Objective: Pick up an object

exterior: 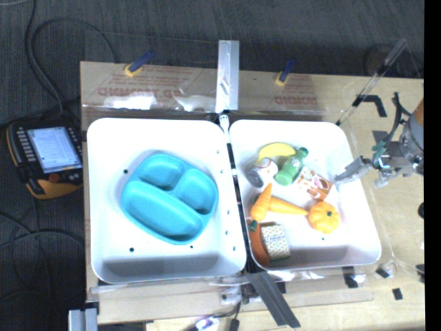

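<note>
Orange and tapered, a toy carrot [275, 205] lies near the middle of the right-hand bin [358, 247], its long axis running roughly from 9 to 3 o'clock, the fat end toward 9 and the narrow tip toward 3 o'clock, where it nearly meets a small orange pumpkin-like toy [324, 217]. At 12 o'clock from the carrot, a green bottle [290, 167] leans with its cap toward 1 o'clock, beside a grey-and-white can [262, 172] and in front of a yellow banana-like piece [274, 149]. A small printed carton [314, 183] sits at 2 o'clock from the carrot, tilted. At 6 o'clock from it stands a patterned box [275, 241], which covers part of an orange-brown shape [255, 243] pressed against the bin's left wall; what that shape is cannot be made out.

The left-hand bin [103, 254] holds a turquoise divided tray [169, 196], whose long axis runs from 10 to 4 o'clock.

The gripper [346, 174] reaches in from 3 o'clock over the right bin's rim, above the wall at the bin's 2 o'clock corner, apart from every toy. Its grey tip points toward 8 o'clock; whether the claw is apart or together cannot be told at this size. The arm behind it is cut off at the frame's edge, with dark cabling and a clear panel in front of it. A handheld control pendant [45, 154] rests on the dark floor at 9 o'clock from the bins.
</note>
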{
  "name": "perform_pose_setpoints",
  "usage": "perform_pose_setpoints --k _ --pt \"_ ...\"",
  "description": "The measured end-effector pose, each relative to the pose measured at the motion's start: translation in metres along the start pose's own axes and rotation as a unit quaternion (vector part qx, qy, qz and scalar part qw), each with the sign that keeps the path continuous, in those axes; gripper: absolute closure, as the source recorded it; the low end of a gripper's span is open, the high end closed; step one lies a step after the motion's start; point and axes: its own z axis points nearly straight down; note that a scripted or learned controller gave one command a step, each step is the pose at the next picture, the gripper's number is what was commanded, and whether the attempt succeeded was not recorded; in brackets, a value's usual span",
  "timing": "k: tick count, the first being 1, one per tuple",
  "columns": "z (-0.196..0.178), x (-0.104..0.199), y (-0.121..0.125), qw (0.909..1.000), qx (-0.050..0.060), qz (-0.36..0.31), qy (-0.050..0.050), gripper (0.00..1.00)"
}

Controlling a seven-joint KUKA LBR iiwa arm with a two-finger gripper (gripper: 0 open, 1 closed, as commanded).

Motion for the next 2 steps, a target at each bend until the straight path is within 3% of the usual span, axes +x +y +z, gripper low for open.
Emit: perform_pose_setpoints --k 1,2 --pt "0.097 0.018 -0.021 0.9933 0.0 -0.115 0.0 0.0" --pt "0.175 0.016 -0.017 0.9893 -0.007 -0.146 -0.004 0.0"
